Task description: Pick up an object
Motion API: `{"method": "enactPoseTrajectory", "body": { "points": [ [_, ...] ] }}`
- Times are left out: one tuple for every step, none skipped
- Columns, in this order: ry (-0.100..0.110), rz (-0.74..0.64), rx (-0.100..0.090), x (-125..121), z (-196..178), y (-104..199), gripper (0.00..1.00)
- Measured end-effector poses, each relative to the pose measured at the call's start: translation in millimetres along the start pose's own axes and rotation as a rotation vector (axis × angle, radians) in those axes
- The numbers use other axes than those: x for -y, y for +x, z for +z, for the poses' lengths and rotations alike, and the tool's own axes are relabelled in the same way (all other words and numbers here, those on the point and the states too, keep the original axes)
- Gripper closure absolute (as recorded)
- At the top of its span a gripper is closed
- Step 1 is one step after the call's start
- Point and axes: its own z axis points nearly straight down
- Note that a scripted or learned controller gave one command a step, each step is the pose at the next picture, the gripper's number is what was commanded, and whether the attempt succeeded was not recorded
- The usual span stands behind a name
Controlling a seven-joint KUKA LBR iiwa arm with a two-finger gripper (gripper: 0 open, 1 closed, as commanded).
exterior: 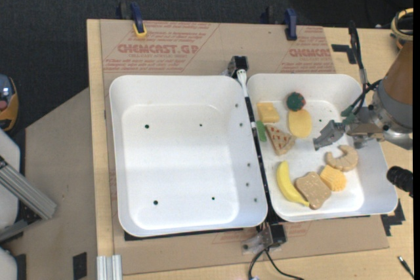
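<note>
1. The left bin (177,154) is seen on the brown bench board (197,42), its white floor marked by four small dark dots.
2. The right bin (315,83) is set just beside it, the two rims touching along the middle.
3. Along the right bin's left side, a pale yellow cheese-like block (268,112) is found, with a small green piece (262,132) below it against the wall.
4. A triangular pizza-like slice (280,140) is placed just right of the green piece.
5. A banana (286,183) is laid near the bin's front, touching a slice of toast (313,189) on its right.
6. A dark green and red ball (295,101) is seen at the back, with a yellow oval piece (300,123) just in front of it.
7. An orange wedge (333,178) is set beside the toast, and a beige curved pastry-like piece (342,159) lies just above it.
8. The gripper (326,137) is held over the right bin, just above the pastry-like piece and right of the yellow oval; nothing is seen between its fingers, and whether they are spread or pressed together cannot be told.
9. The arm (397,101) is seen entering from the right edge.
</note>
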Motion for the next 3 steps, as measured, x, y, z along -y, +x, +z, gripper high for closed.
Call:
{"method": "enactPoseTrajectory", "body": {
  "points": [
    [0.015,-0.001,-0.005,15.5,134.3,33.1,0.0],
    [-0.009,-0.004,0.003,-92.1,151.2,29.3,0.0],
    [-0.005,0.001,0.003,-127.7,150.0,-7.7,0.0]
  ]
}}
